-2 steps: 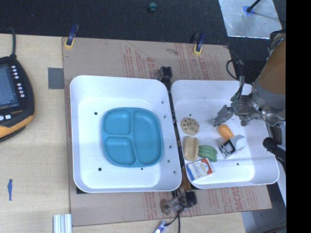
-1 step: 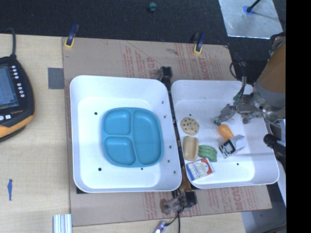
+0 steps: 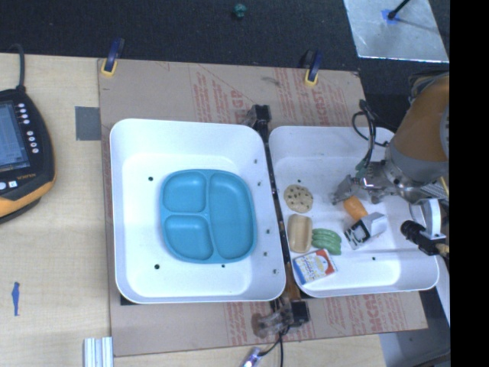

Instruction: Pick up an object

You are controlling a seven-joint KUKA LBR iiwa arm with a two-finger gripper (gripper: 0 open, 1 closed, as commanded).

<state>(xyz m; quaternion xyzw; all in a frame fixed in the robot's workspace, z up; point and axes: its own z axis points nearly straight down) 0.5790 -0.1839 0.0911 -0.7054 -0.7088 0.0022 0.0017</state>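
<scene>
Camera view, entry: small orange object point(image 3: 354, 206), rounded and carrot-like in colour, lying in the right bin point(image 3: 382, 280) near its middle, directly under the gripper point(image 3: 361, 192) and apparently at its tips; whether it sits between the fingers cannot be told, nor whether they are spread or clenched. Step judged in hand: the approach-and-grasp, with the lift not yet done, since the object looks to rest on the bin floor. Next move likely calls for a firm closure centred on the orange piece, then a straight lift clear of neighbours. Just beside it, lower: a grey-and-white block point(image 3: 364, 228). Further left: green leafy piece point(image 3: 326, 238), tan bread-like piece point(image 3: 299, 232), speckled cookie point(image 3: 298, 198), small printed packet point(image 3: 313, 267). Left bin point(image 3: 130, 205) holds a blue divided plate point(image 3: 208, 215).
</scene>
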